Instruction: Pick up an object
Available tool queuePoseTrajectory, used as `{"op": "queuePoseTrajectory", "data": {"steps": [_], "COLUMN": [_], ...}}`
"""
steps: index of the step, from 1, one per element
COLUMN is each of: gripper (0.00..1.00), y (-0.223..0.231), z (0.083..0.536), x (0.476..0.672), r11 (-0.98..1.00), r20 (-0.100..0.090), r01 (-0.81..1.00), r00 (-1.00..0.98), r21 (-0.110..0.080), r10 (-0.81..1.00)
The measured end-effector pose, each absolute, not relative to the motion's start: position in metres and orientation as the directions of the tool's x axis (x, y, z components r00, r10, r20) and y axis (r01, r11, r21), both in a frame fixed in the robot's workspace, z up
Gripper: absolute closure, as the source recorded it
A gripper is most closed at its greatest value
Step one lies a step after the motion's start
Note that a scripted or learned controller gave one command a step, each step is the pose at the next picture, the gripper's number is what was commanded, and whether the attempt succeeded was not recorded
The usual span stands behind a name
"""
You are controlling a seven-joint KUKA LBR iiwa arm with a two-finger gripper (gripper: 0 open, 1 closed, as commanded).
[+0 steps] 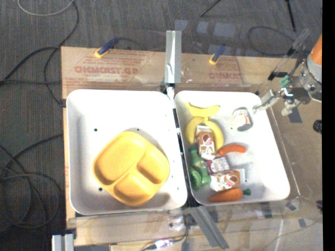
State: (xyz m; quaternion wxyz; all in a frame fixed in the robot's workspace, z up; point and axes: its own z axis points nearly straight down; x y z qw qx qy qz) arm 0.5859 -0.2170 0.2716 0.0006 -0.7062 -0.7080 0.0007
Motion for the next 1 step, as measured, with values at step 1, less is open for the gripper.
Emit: {"op": "queuePoseTrajectory", "data": {"steps": [1], "gripper": [0.00], "y": [-0.1844], "z": [0.1615], "x": [0.6298], "r11": [0.051], "r20": [-0.001], "r01": [0.999], "r00": [-0.051], "r21": [-0.003], "r10": [0.999]}}
